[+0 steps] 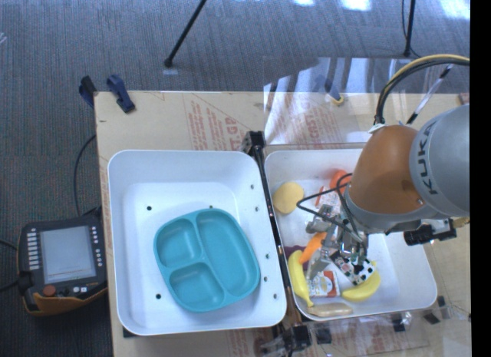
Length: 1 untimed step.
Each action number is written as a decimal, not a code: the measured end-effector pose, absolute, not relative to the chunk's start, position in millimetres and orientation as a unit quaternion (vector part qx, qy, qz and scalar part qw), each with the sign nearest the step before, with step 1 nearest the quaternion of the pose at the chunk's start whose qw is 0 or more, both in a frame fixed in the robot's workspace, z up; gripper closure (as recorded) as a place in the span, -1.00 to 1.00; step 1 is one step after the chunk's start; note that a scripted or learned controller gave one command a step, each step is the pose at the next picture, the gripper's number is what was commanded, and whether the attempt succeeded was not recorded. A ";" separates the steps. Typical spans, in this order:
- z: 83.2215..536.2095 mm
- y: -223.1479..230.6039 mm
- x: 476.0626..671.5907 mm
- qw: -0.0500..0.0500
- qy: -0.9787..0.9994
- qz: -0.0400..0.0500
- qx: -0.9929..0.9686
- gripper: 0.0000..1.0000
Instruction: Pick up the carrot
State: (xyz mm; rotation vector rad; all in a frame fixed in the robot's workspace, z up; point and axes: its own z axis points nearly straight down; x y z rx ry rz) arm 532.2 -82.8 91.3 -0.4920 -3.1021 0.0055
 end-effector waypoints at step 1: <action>97.7 -78.9 532.1 0.005 -0.988 0.000 -0.153 1.00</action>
